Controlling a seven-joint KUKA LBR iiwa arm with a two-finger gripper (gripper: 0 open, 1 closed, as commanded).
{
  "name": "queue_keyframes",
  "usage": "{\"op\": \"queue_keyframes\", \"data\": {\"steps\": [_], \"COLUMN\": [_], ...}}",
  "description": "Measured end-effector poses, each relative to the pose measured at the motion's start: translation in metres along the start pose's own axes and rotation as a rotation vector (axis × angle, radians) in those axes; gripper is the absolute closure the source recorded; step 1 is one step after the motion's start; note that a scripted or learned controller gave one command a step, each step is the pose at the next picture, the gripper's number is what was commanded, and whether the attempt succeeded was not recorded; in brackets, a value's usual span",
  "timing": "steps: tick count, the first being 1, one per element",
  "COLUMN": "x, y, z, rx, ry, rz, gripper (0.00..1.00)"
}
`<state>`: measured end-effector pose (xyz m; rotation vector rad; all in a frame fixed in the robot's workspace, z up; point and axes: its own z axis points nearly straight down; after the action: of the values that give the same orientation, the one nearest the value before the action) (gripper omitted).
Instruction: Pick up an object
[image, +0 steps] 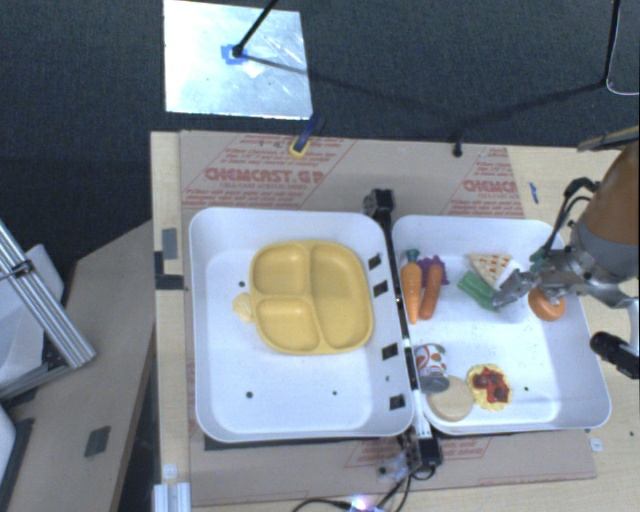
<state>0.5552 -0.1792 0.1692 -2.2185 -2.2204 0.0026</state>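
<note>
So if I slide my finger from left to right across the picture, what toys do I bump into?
Yellow divided plate → orange carrot → purple carrot → green piece → end effector → orange ball.

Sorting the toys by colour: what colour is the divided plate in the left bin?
Yellow. The divided plate shows plainly in the camera view, lying in the left bin.

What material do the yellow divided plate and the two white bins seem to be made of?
The yellow divided plate looks like moulded plastic with a matte finish: one even colour, rounded compartment edges, no sharp reflections. The left white bin and the right white bin also look like plastic, smooth and slightly glossy, with soft rounded rims. The look alone cannot confirm either.
</note>
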Motion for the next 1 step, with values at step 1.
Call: {"op": "queue_keyframes", "data": {"steps": [1], "x": [0.0067], "y": [0.0036], "z": [0.0444], "rx": [-0.002], "ry": [0.0], "rz": [-0.001], "gripper": [0.0]}}
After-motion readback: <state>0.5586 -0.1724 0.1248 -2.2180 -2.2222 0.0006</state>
